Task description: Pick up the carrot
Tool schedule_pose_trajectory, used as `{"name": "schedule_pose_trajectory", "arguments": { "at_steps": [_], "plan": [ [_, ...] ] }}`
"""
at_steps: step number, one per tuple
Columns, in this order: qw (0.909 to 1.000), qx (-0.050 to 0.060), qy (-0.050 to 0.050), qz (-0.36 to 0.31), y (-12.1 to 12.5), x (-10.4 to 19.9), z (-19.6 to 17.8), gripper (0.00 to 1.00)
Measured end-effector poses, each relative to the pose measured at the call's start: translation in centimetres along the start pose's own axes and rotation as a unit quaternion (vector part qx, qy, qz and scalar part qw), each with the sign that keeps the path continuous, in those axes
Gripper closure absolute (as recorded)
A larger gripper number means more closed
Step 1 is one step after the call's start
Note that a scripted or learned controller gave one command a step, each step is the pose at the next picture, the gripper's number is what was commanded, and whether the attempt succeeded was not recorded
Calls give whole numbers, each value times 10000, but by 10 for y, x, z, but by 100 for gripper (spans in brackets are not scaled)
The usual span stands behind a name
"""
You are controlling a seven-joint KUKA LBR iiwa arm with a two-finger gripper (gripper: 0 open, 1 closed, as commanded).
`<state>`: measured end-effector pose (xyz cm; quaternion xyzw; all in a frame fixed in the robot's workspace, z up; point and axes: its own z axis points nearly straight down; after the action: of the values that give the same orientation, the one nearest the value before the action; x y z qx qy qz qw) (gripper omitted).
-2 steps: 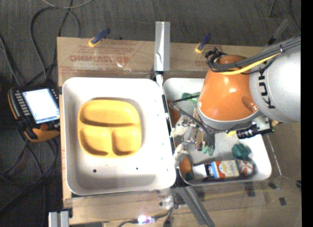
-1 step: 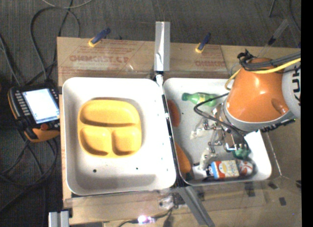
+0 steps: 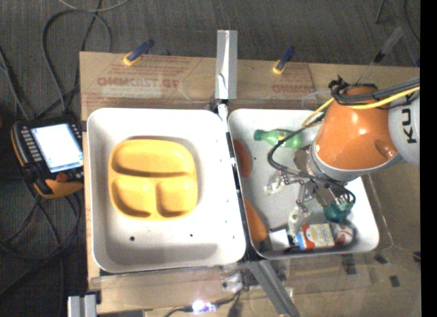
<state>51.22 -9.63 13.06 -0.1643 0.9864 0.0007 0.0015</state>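
- So, the arm (image 3: pixel 358 138) reaches in from the right and hangs over the right bin (image 3: pixel 372 227), with the gripper (image 3: pixel 315 196) low above the bin's middle.
- Can't tell if the claw is open or closed; the wrist and a tangle of cables cover that bit. Nothing shows clamped in it.
- The carrot (image 3: pixel 255 221) lies along the left wall of the right bin, toward the near corner, touching or almost touching the wall.
- Its long axis runs roughly along that wall, tilted a little. The fatter end looks to be the near one and the thin end points up toward the far side, though I wouldn't swear to it.
- Another orange, elongated thing (image 3: pixel 241 158) sits farther up the same wall. Easy to mix the two up.
- What could go wrong: the carrot hugs the wall, so a finger may land on the rim or wall instead of sliding down beside it.
- If the jaws close along the long axis rather than across it, I'd expect it to roll or squirt out.
- The gripper is well apart from the carrot and closer to the small bottle (image 3: pixel 321 236) and the teal piece (image 3: pixel 336 208), so it could grab or knock those instead.
- The left bin (image 3: pixel 95 240) holds a yellow tray (image 3: pixel 154 177), out of the way.
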Motion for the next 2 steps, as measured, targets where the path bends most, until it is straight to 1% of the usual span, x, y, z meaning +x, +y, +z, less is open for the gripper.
{"name": "schedule_pose_trajectory", "arguments": {
  "at_steps": [1,2],
  "plan": [
    [9542,62,-96,-2988,-3,-3,39,0],
    [9545,51,-105,-2978,-2,-4,28,100]
  ]
}}
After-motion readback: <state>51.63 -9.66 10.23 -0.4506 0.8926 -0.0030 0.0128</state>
